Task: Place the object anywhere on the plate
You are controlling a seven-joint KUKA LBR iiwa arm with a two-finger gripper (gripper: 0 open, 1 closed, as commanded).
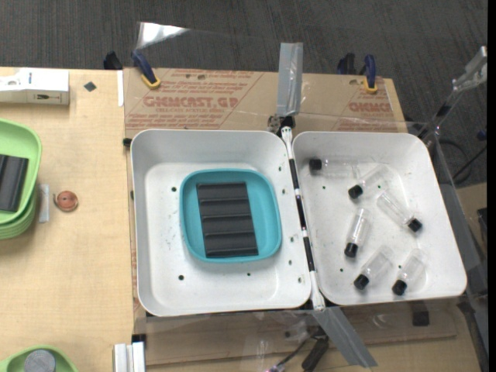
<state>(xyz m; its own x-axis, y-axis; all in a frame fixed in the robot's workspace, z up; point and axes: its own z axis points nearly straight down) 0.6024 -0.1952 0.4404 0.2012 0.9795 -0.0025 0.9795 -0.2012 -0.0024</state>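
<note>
A teal plate (267, 208) with a dark ribbed insert (225, 217) lies in the middle of the left white bin (155, 277). In the right white bin (442, 277) lie several clear plastic vials with black caps: one near the top left (319, 163), one near the centre (355, 232), one at the right (400, 213), and others toward the front (372, 270).
A cardboard sheet (201, 99) with clamps lies behind the bins. Stacked green plates (19, 180) sit at the left edge of the wooden bench, with a small round orange piece (67, 201) beside them. A white box (35, 86) lies at the far left.
</note>
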